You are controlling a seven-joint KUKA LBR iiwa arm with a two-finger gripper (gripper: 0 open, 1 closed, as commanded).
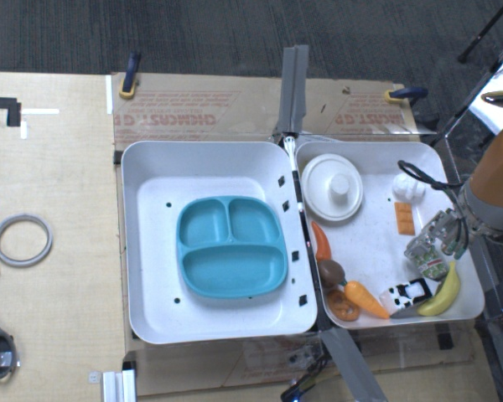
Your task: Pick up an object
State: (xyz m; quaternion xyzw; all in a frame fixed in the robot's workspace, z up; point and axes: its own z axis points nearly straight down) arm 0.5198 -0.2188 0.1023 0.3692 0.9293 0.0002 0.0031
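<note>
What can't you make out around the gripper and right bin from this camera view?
- Gripper: blurred against a clear, crinkly item; finger state unreadable.
- Arm: cut off by the right edge.
- Black-and-white object: partly hidden by the banana; too small to identify.

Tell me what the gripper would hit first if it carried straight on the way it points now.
Probably the white floor of the right bin. The gripper points down over bare floor, with the curved yellow banana just beside it; depth is hard to judge, so the banana could be clipped instead.
</note>
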